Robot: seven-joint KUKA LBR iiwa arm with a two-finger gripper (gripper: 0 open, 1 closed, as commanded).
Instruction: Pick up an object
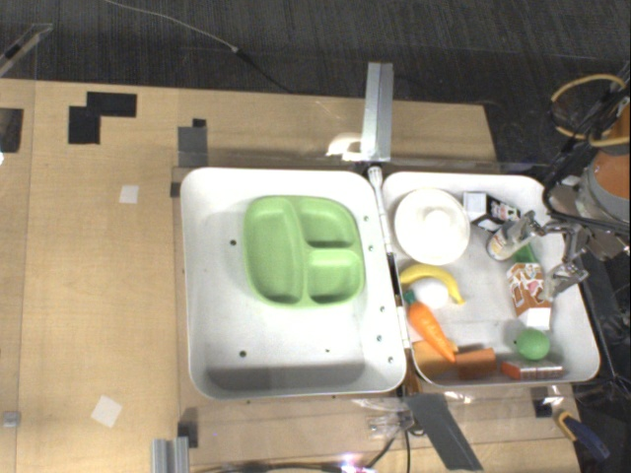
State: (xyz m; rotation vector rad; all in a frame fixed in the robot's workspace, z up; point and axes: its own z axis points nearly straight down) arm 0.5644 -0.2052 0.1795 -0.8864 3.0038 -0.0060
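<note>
The right bin (592, 348) holds several small objects. A white bowl (431, 226) sits at its back left, with a yellow banana (439, 279) and a white ball (430, 295) just in front. An orange carrot (431, 330) lies by the left wall, next to a brown block (473, 360). A green ball (532, 343) and a red marker (532, 370) rest at the front right. My gripper (543, 251) hangs open over the bin's right side, above a printed snack packet (525, 284). Nothing sits between its fingers.
The left bin (212, 353) carries a green divided plate (302, 249). A small label-covered item (501, 210) and a round yellowish piece (501, 247) lie near the gripper's far finger. The grey arm (603, 197) enters over the right bin's right rim. A metal post (379, 111) stands behind the bins.
</note>
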